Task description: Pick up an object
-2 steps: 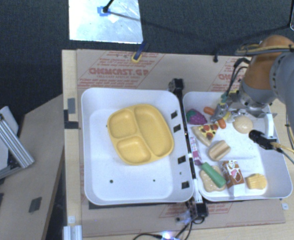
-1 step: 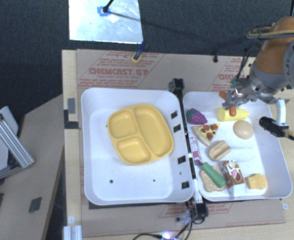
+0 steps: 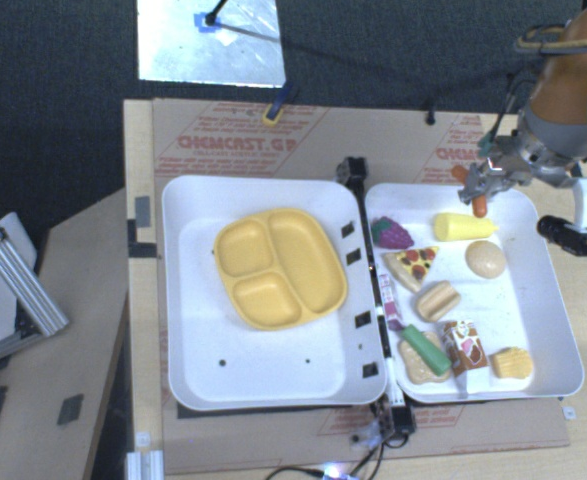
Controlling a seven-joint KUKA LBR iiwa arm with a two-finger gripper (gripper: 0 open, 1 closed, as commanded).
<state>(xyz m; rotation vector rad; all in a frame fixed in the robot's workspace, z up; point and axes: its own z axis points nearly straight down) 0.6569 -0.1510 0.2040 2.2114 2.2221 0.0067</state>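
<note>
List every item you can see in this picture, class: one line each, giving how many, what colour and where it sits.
bins: 2, white, side by side on the bench
divided plate: 1, yellow, left bin
grapes: 1, purple, right bin, upper left
pizza slice: 1, yellow and red, below grapes
corn: 1, yellow, right bin, top
egg: 1, beige, right of pizza slice
bread roll: 1, tan, right bin, centre
green item: 1, right bin, bottom
packet: 1, red and brown, beside it
cheese wedge: 1, yellow, bottom right
arm: 1, grey and orange, upper right
gripper: 1, above the right bin's top edge
</note>
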